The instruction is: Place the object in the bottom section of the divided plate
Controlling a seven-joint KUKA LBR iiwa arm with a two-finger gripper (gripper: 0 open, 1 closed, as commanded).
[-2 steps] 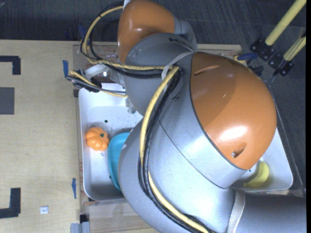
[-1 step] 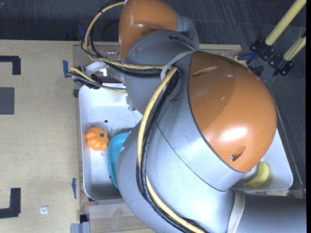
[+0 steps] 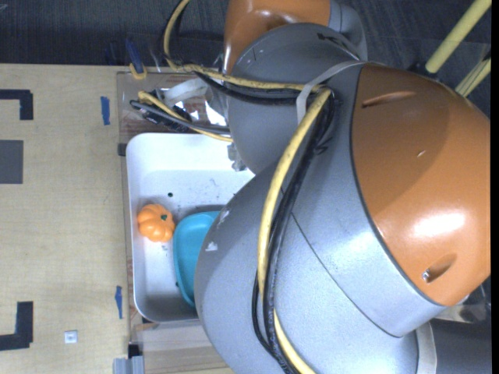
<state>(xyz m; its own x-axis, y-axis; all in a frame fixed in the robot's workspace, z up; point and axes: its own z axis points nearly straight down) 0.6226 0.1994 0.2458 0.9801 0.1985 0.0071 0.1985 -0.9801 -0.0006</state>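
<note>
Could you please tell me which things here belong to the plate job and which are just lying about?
Belongs to the job:
orange toy pumpkin, probably the object to place
blue plate, largely hidden under the arm

Just lying about:
white bin holding both
blue tape marks and black markings on the wooden bench

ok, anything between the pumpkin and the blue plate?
Nothing visible. The pumpkin lies on the white bin floor beside the blue plate, with no object between. The arm covers most of the plate, so its bottom section cannot be checked.
</note>
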